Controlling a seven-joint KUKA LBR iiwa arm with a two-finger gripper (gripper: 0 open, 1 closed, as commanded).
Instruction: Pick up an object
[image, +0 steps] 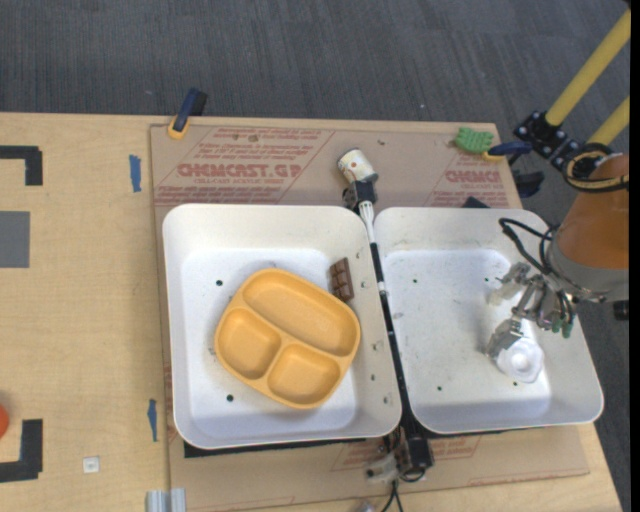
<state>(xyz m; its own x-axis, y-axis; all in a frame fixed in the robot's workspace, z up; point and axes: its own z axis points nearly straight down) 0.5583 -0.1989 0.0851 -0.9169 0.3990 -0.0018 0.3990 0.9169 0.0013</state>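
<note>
My fingers (505, 335) hang low in the right bin (440, 400), near its right wall, spread apart with one tip up by the wall side and the other down at a small white round object (521, 361) on the bin floor. That tip looks to be touching or just beside the object; nothing sits between my fingers, so no grasp. Left bin (190, 300) holds a yellow divided tray (288, 337) with three compartments, tilted diagonally, and a small brown bar (342, 279) just beside the tray's upper right edge, near the wall between the bins. Both bins rest on a cardboard sheet (250, 160) on the table (70, 300).
</note>
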